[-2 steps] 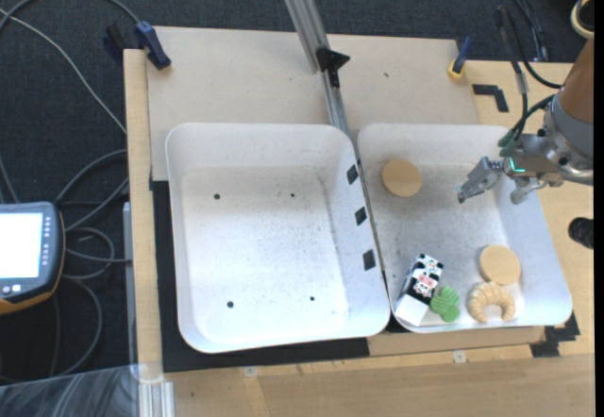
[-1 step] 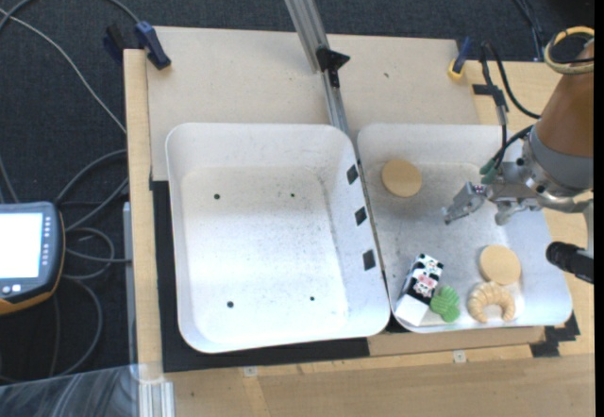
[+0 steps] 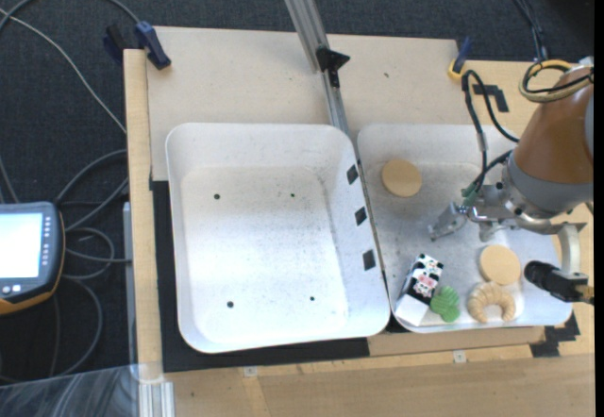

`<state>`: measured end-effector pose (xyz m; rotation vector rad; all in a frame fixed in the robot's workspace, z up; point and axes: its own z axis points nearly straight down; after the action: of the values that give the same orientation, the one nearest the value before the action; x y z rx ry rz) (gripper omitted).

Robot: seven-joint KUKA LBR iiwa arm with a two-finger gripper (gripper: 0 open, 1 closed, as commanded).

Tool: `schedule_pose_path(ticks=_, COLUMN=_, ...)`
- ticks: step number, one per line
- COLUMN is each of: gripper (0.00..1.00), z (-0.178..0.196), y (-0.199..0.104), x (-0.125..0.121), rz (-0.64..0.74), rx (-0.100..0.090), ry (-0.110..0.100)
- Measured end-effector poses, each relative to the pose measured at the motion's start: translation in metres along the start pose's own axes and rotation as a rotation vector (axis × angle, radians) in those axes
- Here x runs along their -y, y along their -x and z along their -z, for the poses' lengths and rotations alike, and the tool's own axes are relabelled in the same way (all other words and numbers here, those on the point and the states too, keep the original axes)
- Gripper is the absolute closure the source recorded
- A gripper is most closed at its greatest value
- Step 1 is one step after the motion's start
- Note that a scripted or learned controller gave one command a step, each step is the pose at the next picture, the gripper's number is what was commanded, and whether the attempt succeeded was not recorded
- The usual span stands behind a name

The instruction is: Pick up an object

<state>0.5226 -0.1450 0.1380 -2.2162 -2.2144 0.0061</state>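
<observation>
The right bin (image 3: 415, 137) holds several objects. A round tan disc (image 3: 402, 177) lies near its back left. A second tan disc (image 3: 499, 265) sits at the front right, with a croissant-shaped piece (image 3: 494, 303) just in front of it. A small green item (image 3: 444, 304) and a black-and-white cow-patterned carton (image 3: 422, 285) rest at the front edge. My gripper (image 3: 455, 218) hangs low over the bare middle of this bin, between the two discs and apart from both. Nothing shows in its grasp.
The left bin (image 3: 189, 151) stands beside the right one, with a raised divider edge (image 3: 359, 217) between them. A metal pole (image 3: 300, 0) slants in from the top. Cables (image 3: 481, 104) trail along the arm (image 3: 557, 160) at the right.
</observation>
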Motion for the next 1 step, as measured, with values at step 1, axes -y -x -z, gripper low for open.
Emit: schedule_pose_path(ticks=1, gripper=0.0, z=-0.0485, y=-0.0008, x=0.0009, rz=0.0, rx=0.0, ry=0.001)
